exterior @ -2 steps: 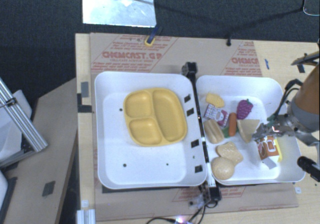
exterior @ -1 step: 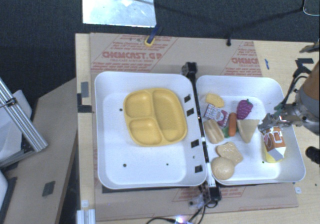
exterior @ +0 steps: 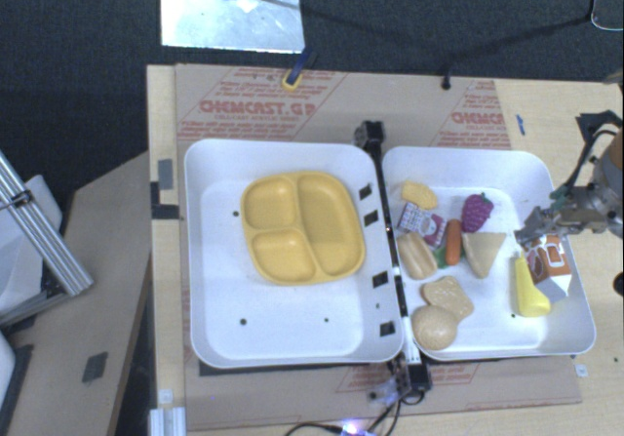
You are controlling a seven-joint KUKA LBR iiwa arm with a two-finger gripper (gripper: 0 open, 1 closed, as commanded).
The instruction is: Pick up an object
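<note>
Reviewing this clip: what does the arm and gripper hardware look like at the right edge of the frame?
The gripper is a grey metal two-finger unit with dark, blurred detail. Above it sits an orange-tinged wrist section with dark cabling looping beside it over the right bin.

Glossy yellow plastic tray (exterior: 300, 227) in smooth white bin (exterior: 214, 307); matt cardboard sheet (exterior: 255, 104) beneath.

The arm (exterior: 606, 192) reaches in from the right and hangs low over the right bin's (exterior: 565, 332) right edge, its gripper (exterior: 538, 227) pointing leftward into that bin, too blurred to read more.
</note>
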